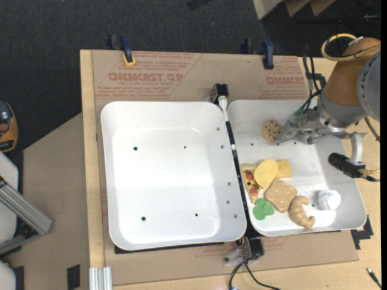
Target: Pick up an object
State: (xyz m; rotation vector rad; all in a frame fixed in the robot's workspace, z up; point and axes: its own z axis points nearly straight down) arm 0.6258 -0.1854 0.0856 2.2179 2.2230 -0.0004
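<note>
gripper (289,132) sits low in the right bin (338,222), just right of the cookie (271,129), nothing visibly between its fingers and their spread hard to read. reach step, i reckon; next it must centre over that cookie.

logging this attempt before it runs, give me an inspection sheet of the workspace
surface: brown board bearing a left bin and a right bin, side by side.
job's things: in the right bin, a cookie near the hand; nearer the front a yellow piece, toast, croissant, green piece, pizza slice and white bottle.
clutter: nothing seen.
grippers: hand low over the right bin, just right of the cookie; nothing seen between its fingers.
cables: black cables by the arm; another at the front edge.
surroundings: dark floor, blue clamps on the back edge.
</note>
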